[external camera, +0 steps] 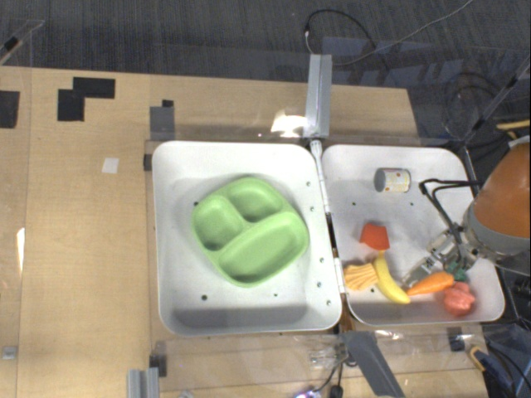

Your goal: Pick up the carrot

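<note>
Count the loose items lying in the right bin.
6: a grey can near the back, an orange block mid-bin, then along the front a ridged yellow piece, banana, carrot and pink fruit. The arm may hide others.

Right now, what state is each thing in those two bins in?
Plate: upright in the left bin, nothing in its compartments.
Can: lying on its side, right bin.
Carrot: lying flat, right at the gripper.
Banana: lying flat beside the carrot.
Orange block: resting alone.
Pink fruit: resting in the bin's corner.
</note>
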{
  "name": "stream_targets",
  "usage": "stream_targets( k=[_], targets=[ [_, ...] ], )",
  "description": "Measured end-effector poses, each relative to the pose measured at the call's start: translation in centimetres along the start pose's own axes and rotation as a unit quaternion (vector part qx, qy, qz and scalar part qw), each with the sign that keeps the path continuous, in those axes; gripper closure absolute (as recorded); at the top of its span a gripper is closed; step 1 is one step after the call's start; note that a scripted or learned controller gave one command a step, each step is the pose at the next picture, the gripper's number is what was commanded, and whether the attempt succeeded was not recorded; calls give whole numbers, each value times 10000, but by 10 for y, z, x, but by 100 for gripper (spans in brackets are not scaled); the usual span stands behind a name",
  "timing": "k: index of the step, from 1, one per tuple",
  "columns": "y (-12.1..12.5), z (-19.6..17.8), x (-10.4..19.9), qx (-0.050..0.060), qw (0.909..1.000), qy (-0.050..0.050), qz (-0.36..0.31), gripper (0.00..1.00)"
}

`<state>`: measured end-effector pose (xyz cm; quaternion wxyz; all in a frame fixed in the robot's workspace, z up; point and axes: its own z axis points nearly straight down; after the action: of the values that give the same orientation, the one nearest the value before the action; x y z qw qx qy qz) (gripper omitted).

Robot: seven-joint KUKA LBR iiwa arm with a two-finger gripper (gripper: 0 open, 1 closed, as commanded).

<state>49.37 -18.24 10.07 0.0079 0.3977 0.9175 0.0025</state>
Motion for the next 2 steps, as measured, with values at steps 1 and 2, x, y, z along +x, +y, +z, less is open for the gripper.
stream_targets(
  k=[1, 2],
  targets=[
    [2, -10, -1, -13, 10000, -12, 11, 100],
    [2, -10, -1, -13, 10000, -11, 9, 0]
  ],
)
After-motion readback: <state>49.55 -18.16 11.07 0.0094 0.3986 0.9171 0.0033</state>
